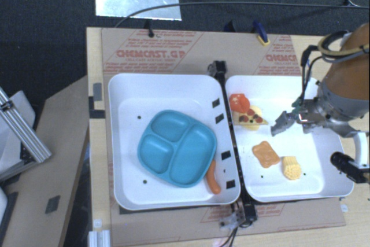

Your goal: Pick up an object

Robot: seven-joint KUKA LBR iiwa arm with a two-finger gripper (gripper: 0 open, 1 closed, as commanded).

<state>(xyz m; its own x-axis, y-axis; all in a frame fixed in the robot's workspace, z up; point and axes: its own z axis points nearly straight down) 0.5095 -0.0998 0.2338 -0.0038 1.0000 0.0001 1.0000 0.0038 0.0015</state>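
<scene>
Two white bins side by side on the bench. Left bin holds a blue divided plate, with an orange sausage-like piece just beside the plate's near right edge, close to the wall between the bins.

Right bin holds the candidate picks, all toy food by the look of it: red tomato-like piece at the far left corner, touching or overlapping a pale slice with dark red spots just nearer. Further toward the near side, an orange flat piece, and a yellow corn-like piece just beside it on the right. Likely scattered loose so any one can be grabbed without a set target.

Gripper hanging over the middle of the right bin, arm reaching in from the right, tilted down toward the left. Tip sits just right of the spotted slice and far of the orange piece; apart from both. Nothing seen between the fingers. Whether spread or closed: cannot tell, tip is dark and blurred at this resolution.

Judgement: approach stage, no pick made yet. Nearest targets are the spotted slice and the orange piece. Slice looks flat and thin, probably hard to pinch; corn piece looks chunkier and an easier grasp.
</scene>
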